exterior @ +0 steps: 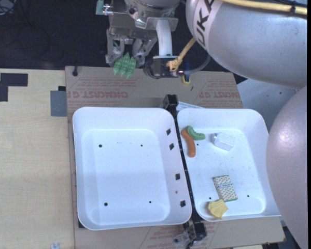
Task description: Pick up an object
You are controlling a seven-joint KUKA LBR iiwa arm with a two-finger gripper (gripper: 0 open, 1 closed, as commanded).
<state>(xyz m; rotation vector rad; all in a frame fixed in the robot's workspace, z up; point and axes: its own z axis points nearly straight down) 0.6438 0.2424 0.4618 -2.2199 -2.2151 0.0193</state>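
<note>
Pincer [125, 56] is raised high at the top of the view, above the cardboard [145, 90] behind the bins, with a green block [125, 65] pinched between its fingertips [115, 56]; the block hangs at the fingertips, clear of both bins and touching nothing below. So the pick looks done: object is lifted off, held in the air. What is left, by my read, is just keeping the hold or carrying it on; the task sentence names no drop spot. Grip looks shallow, on the block's upper edge, so a slip is possible. The block is a ridged, roughly square chunk, tilted; its long axis runs roughly from upper right to lower left in the view, lower end pointing down toward the left bin [88, 123], though the shape is so stubby that the axis is hard to call. Outward from there: grey arm [249, 30] comes in from the right, a yellow cable [185, 51] loops near the wrist. Left bin shows bare white floor. Right bin [259, 134] has an orange sausage [190, 145] with a green curved piece [196, 134] touching its upper end, a pale clear block [222, 141] just beside them, a patterned packet [225, 187] lower down, and a yellow wedge [217, 208] near the packet at the front rim. Surface [26, 165] lies pale to the left.
</note>
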